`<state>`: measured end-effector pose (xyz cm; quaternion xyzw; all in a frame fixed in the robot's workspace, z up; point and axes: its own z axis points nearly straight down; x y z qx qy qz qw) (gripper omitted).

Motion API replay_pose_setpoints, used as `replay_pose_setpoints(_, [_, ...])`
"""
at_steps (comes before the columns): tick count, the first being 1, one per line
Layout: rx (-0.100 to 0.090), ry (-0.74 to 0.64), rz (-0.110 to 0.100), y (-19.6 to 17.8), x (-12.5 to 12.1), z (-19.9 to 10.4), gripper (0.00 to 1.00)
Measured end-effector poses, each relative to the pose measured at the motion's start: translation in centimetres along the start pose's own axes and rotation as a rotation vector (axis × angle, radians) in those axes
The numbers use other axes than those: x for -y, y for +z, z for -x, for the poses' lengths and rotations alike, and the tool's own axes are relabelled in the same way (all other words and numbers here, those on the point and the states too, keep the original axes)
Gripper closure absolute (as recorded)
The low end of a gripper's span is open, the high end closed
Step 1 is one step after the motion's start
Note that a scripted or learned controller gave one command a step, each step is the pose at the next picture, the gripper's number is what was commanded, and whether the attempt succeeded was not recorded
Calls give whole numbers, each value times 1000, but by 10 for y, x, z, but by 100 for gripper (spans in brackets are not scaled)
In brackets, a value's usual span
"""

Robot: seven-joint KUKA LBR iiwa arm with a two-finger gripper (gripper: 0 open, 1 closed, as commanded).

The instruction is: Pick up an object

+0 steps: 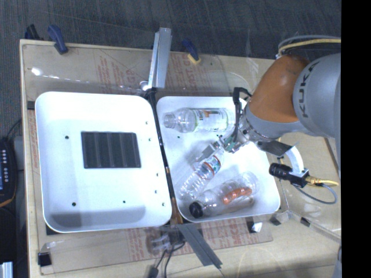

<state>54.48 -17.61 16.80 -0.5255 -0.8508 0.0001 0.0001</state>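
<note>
Three clear plastic bottles lie in the right bin (266, 204). One with a white cap (196, 120) lies crosswise at the far end. A second with a red and blue label (202, 172) lies slantwise in the middle. A third with a black cap and orange contents (225, 196) lies along the near wall. My gripper (227, 143) is down inside the right bin, at the upper end of the middle bottle and just below the far bottle. The wrist hides the fingertips.
The left bin (93, 114) holds a dark ribbed rectangular panel (111, 150). A grey metal post (159, 57) rises between the bins at the far side. A black cable plug (288, 174) hangs off the arm over the right bin's right rim.
</note>
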Motion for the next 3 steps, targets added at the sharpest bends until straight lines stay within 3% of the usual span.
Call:
replay_pose_setpoints(1, [-1, -129, 0, 76, 10, -8, 0])
replay_pose_setpoints(2, [2, -248, 6, 74, 45, -57, 0])
replay_pose_setpoints(3, [-1, 186, -1, 76, -50, -11, 0])
